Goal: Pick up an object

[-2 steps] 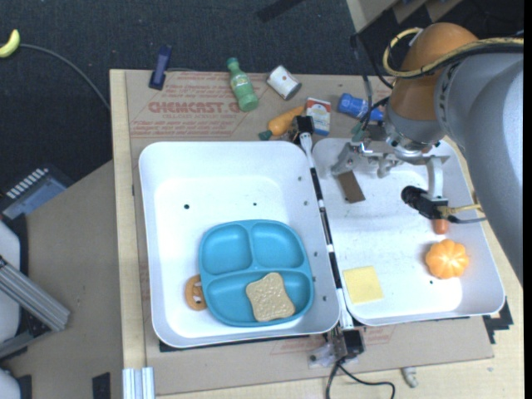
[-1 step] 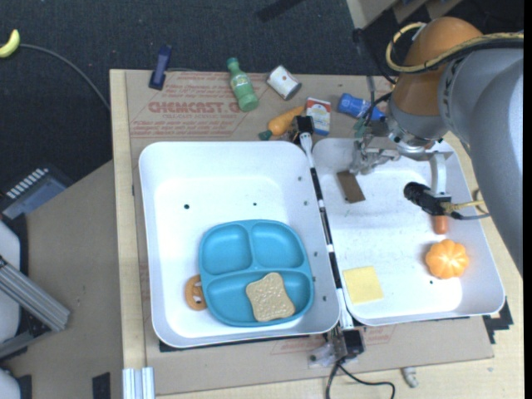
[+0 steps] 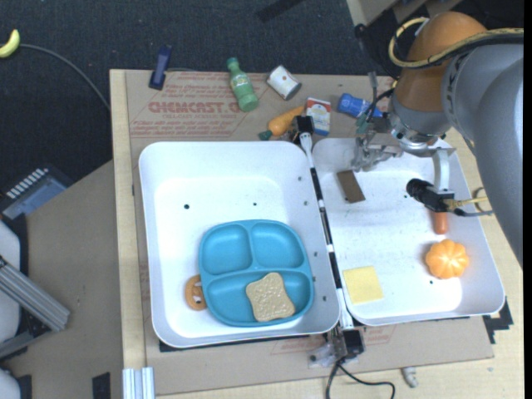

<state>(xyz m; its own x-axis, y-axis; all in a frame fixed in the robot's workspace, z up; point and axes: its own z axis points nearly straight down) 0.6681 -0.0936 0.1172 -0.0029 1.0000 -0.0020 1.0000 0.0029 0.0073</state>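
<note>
Bench, two white bins; gripper (image 3: pixel 366 158) low in right bin (image 3: pixel 391 306) beside brown block (image 3: pixel 352 186), jaw state unclear

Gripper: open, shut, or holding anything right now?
Gripper: cannot be told from this view. It sits at the far end of the right bin, just above the brown rectangular piece, with nothing visibly in it.

A tan cardboard-topped bench (image 3: pixel 191 110) stands on dark carpet (image 3: pixel 75 15), a thin cable (image 3: pixel 71 69) curving across it.
</note>
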